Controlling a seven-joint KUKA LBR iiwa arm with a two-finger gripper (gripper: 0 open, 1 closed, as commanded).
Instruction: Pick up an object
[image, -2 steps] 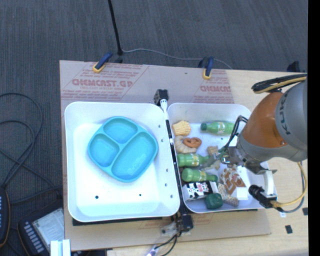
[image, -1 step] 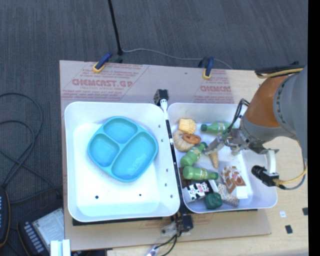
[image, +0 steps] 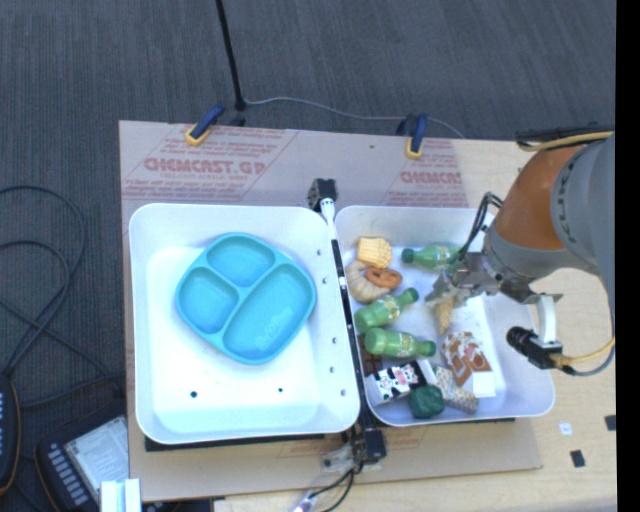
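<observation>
The right bin (image: 520, 400) holds several small items: a yellow cracker (image: 374, 250), a brown pretzel (image: 381, 278), three green bottles (image: 432, 257) (image: 385, 310) (image: 398, 345), a printed snack packet (image: 466, 357), a dark green lump (image: 427, 400) and a black-and-white packet (image: 397, 379). My gripper (image: 455, 285) hangs low over the middle of this bin, just right of the uppermost green bottle and above the snack packet. Nothing shows between its tips.
The left bin (image: 165, 400) carries a blue divided plate (image: 246, 297). A black divider (image: 343, 300) runs between the bins. Clamps (image: 204, 124) (image: 414, 135) pin the cardboard sheet at the back. Cables lie on the dark floor to the left.
</observation>
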